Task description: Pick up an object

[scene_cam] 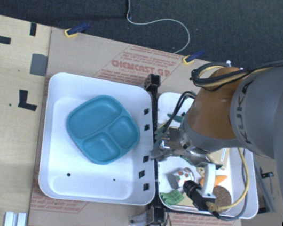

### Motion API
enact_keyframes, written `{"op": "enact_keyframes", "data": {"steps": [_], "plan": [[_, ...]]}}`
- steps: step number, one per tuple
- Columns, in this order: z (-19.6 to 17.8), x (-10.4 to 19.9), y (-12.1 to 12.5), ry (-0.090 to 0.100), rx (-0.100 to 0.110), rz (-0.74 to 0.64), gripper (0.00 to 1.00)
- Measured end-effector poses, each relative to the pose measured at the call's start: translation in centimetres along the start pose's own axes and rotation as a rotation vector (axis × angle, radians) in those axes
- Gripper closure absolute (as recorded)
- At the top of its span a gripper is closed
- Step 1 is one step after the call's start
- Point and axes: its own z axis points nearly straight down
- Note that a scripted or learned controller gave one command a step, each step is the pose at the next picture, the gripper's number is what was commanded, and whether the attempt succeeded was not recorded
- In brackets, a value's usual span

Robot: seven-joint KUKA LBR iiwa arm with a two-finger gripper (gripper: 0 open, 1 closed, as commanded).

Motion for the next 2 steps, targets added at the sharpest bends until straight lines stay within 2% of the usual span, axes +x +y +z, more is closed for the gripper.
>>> {"op": "enact_keyframes", "data": {"steps": [1,2], "plan": [[-18.1,3.8,-1.0,0.003,-0.021,-0.007,1.0],[-20.2,5.1,-1.1,0.0,-0.008,-0.002,1.0]]}}
